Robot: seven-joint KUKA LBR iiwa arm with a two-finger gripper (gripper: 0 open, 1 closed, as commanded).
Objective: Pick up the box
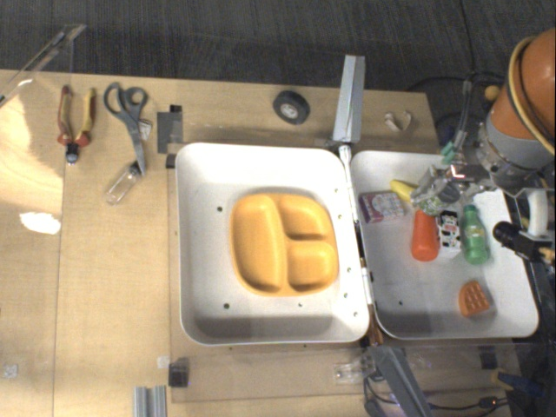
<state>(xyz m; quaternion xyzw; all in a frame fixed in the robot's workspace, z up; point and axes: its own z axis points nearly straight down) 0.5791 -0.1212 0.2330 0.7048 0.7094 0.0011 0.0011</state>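
So the arm came in from the right edge, grey with that orange band, and its gripper hung over the back part of the right bin, right above the clutter there. Honestly couldn't tell whether the pincer was apart or together, it was just a shiny tangle of metal from that angle, and nothing was visibly clamped in it. The box, a small purplish-pink thing, lay flat near the left wall of the right bin, just left of the gripper and touching or nearly touching a yellow piece behind it. Also in that bin: an orange carrot-looking thing, a small black and white toy, a green bottle standing beside that, and an orange ridged wedge nearer the front. The left bin had a yellow divided tray sitting in the middle. Out on the bench there were scissors, red-handled pliers and a roll of black tape, all well apart from the bins' contents.
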